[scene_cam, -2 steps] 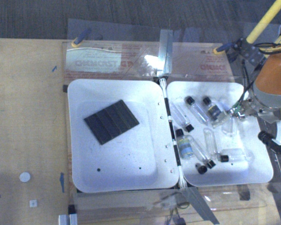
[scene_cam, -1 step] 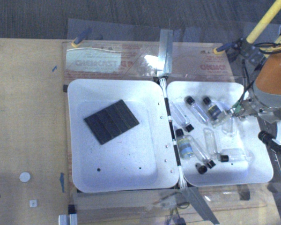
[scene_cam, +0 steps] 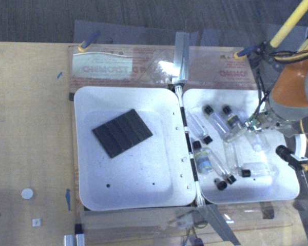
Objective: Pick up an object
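We see two shallow white bins side by side on the wooden bench. The left bin (scene_cam: 87,188) carries one flat dark ridged rectangular pad (scene_cam: 122,132), lying askew near its middle. The right bin (scene_cam: 292,191) holds a loose scatter of clear plastic vials with black caps (scene_cam: 215,118), tipped on their sides and pointing every way, some touching, so any of them could be the object to pick. The grey arm with its orange band (scene_cam: 292,88) leans in from the right, and its gripper (scene_cam: 256,127) sits low over that scatter, just beside the upper vials, presumably lining up a grasp. We cannot tell how the gripper stands, nor whether it grips anything.
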`<state>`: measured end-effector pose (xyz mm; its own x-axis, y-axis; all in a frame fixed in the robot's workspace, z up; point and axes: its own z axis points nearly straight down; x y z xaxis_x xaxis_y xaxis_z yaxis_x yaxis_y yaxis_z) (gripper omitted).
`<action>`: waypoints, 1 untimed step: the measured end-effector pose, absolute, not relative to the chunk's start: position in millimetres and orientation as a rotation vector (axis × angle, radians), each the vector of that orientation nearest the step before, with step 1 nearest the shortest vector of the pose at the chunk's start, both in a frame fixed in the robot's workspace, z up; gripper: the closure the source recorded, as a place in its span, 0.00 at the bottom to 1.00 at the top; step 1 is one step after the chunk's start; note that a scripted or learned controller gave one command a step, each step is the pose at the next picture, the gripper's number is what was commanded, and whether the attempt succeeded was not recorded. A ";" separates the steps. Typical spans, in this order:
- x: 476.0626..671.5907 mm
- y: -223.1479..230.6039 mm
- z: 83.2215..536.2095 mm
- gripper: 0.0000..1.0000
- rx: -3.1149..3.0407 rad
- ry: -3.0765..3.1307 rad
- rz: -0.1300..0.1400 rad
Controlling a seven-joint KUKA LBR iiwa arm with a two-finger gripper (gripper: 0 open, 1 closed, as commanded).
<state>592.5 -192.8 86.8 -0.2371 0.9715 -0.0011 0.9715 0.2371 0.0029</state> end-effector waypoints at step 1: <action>594.0 -193.5 98.9 1.00 1.939 2.463 0.008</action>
<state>594.0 -193.5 98.9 -0.2349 0.9720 -0.0024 0.9720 0.2349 0.0086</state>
